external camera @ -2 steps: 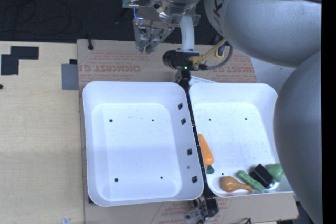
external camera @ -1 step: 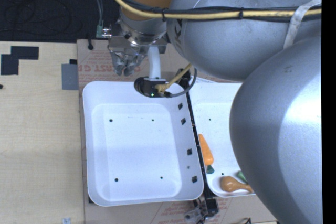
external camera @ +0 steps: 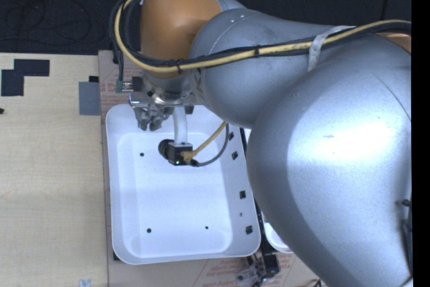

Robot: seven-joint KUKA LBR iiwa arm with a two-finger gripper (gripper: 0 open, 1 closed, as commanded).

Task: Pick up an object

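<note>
- Nearest the camera, at the lower right: bulky grey metal arm segment [external camera: 336,171], glossy, covering most of the right-hand bin; just a sliver of that white rim [external camera: 275,238] peeking out below it.
- Along the bottom edge: strip of brown cardboard with red print [external camera: 222,272], and a small dark metal clamp [external camera: 259,269] beside it.
- Mid-frame: shallow white plastic bin [external camera: 168,225] with rounded corners, resting on the pale wood-grain table [external camera: 47,178]; a few tiny dark specks on its floor, too small to identify.
- Toward the bin's far half: small black rounded piece [external camera: 173,151] with a faint green glint, joined to a white stem and a looping cable; cannot tell whether a loose object or part of the tool itself.
- Just beyond, over the bin's far rim: end effector [external camera: 151,119], grey metal, pointing down; cannot tell whether its tips are apart or together, since shadow and wrist hardware blur them.
- Above that: orange rounded band [external camera: 176,13] on the wrist, wrapped by a yellow-and-black cable [external camera: 201,62].
- Farthest back: black patches on the table at far left [external camera: 23,74], a grey square [external camera: 89,97], then dark cluttered background.
- Progress, as a judgement: nothing visibly held, no clear candidate object lying in the bin, so the pick looks not yet done; locating, closing and lifting all left.
</note>
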